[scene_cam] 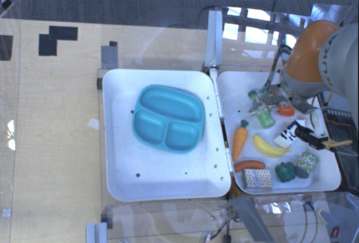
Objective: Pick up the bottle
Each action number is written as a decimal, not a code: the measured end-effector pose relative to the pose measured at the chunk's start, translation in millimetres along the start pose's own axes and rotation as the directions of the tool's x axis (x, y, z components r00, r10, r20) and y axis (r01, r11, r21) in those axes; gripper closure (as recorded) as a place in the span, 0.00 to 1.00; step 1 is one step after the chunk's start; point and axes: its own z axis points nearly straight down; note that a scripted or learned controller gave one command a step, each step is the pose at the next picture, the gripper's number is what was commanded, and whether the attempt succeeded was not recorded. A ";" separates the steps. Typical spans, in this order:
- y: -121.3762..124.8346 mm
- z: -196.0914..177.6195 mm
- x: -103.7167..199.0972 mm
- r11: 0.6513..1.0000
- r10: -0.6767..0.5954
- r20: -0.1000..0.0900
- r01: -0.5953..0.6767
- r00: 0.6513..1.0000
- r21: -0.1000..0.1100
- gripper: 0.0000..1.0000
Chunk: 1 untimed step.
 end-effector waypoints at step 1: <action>64.7 -143.5 41.9 0.999 0.035 0.001 -0.035 0.999 0.010 1.00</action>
